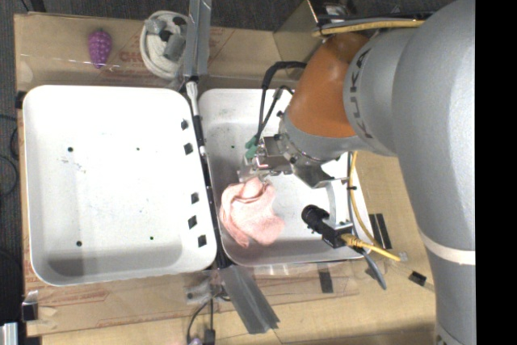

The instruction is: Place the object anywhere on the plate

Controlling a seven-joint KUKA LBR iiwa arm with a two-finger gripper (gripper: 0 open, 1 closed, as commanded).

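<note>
A pink plate [252,220] lies in the right bin [230,113], near its front left corner. On the plate's far edge sits a small pink lump [253,189], the same colour as the plate, so its outline is hard to make out. My gripper [258,168] hangs directly over that lump and seems to touch its top. The big grey arm with its orange band [327,93] covers most of the right bin.
The left bin [105,174] lies alongside, split off by a grey divider bar [199,166]. On the cardboard behind the bins are a purple grape-like item [99,47] and a white ring-shaped object [164,43]. A black fitting [320,224] and yellow cable [373,248] hang by the wrist.
</note>
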